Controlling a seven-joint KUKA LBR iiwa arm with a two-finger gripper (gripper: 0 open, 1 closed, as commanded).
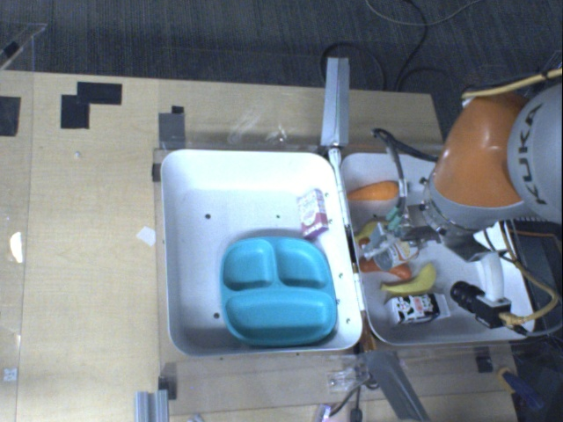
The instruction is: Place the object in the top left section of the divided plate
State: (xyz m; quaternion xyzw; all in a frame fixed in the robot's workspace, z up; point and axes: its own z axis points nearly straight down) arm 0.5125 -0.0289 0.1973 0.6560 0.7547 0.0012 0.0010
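the gripper (398,232) hangs low in the right bin (457,332) among a banana (415,280) and carton (413,307); its state is unclear. the blue divided plate (278,290) sits in the left bin (189,236).

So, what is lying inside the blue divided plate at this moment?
All three sections of the blue divided plate show bare blue surface, with nothing in them. The small packet lies outside it, against the wall of the left bin. What is under the plate is covered.
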